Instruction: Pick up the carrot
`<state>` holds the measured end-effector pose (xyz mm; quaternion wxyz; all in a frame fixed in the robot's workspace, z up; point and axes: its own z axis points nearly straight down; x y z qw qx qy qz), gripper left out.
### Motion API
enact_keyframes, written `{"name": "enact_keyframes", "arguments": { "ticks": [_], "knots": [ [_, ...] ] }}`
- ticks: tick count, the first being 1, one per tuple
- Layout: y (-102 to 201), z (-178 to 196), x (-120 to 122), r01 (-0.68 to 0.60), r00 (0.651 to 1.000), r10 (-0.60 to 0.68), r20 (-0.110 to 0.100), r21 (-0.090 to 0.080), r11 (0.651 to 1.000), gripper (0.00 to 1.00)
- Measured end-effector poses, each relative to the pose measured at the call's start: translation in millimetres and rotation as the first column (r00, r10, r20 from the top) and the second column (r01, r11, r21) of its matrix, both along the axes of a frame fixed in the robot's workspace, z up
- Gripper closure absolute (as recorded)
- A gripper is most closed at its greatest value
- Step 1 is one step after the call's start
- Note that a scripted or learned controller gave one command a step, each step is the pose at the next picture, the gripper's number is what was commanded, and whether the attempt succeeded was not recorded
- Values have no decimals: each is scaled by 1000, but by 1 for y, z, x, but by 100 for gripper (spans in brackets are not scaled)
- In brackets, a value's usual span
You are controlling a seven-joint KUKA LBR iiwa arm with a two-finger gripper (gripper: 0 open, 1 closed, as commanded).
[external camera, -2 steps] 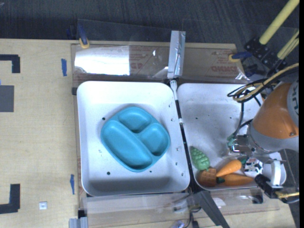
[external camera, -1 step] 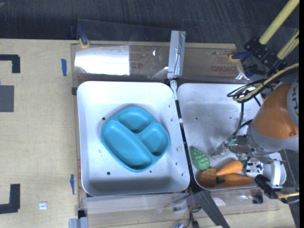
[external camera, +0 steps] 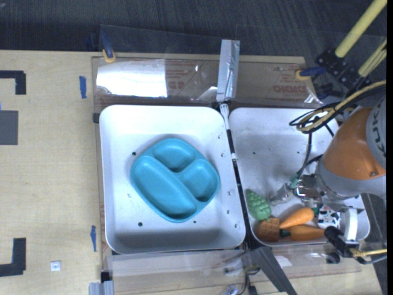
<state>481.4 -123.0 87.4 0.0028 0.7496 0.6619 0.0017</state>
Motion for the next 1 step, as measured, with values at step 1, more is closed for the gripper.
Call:
{"name": "enact_keyframes", "arguments": {
  "ticks": [1],
  "knots": [
    [-38, 0, 0, -98, 995, 98, 0, 0, 995, 0]
  ]
}}
